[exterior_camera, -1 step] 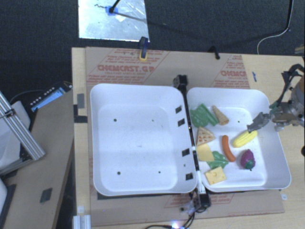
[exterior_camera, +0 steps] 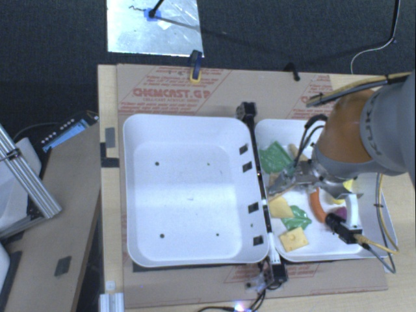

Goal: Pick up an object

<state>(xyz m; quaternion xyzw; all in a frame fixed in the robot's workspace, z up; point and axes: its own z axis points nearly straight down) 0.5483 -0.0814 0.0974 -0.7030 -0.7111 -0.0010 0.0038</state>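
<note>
My gripper (exterior_camera: 281, 182) is low in the right bin (exterior_camera: 286, 255), near its left wall, with the grey arm and its orange band above it on the right. It hovers between a green crumpled piece (exterior_camera: 275, 156) behind it and a pale yellow wedge (exterior_camera: 280, 207) in front of it. I see nothing held in it. An orange carrot-like piece (exterior_camera: 316, 205) lies just right of the gripper. A small green piece (exterior_camera: 298, 217) and a yellow holed block (exterior_camera: 294, 240) lie nearer the front. A purple piece (exterior_camera: 338, 210) and a yellow bit (exterior_camera: 350, 186) peek out under the wrist.
The left bin (exterior_camera: 188, 190) stands beside the right one, with a black clipped divider (exterior_camera: 257, 181) between them. Both rest on a cardboard sheet (exterior_camera: 214, 86). A yellow and blue clamp (exterior_camera: 195, 67) sits at the back edge.
</note>
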